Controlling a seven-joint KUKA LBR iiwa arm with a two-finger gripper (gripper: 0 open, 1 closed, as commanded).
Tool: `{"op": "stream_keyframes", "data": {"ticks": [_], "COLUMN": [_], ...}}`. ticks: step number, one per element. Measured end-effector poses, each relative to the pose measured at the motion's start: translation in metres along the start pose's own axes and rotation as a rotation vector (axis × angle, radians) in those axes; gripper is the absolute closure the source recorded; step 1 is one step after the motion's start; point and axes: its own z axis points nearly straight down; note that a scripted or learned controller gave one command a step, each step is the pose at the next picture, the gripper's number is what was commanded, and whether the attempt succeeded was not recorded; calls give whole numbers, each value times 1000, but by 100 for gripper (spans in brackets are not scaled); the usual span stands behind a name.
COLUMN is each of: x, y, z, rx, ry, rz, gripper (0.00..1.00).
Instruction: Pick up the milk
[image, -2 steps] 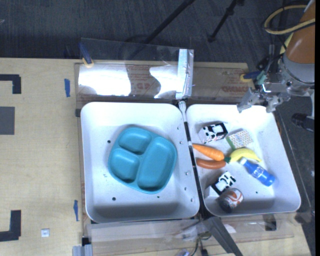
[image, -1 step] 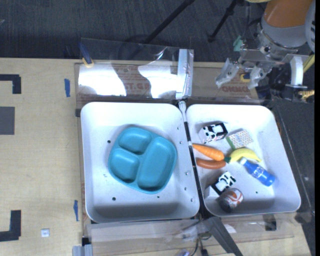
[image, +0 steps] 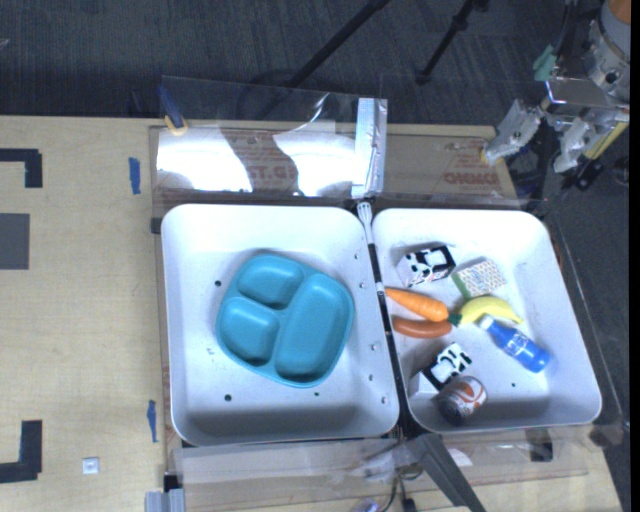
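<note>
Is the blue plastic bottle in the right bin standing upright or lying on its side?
Lying on its side. The blue plastic bottle rests flat on the floor of the right white bin, its white cap touching the yellow banana.

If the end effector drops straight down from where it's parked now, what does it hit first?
Probably nothing in the bins. The end effector sits beyond the right bin's far corner, so its line seems to meet the bench edge or floor; depth is unclear. The milk lies nearer.
</note>
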Motion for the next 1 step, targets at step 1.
{"op": "stream_keyframes", "data": {"ticks": [1], "x": [166], "y": [-7], "z": [52], "rx": [5], "ry": [1], "rz": [21], "gripper": [0]}}
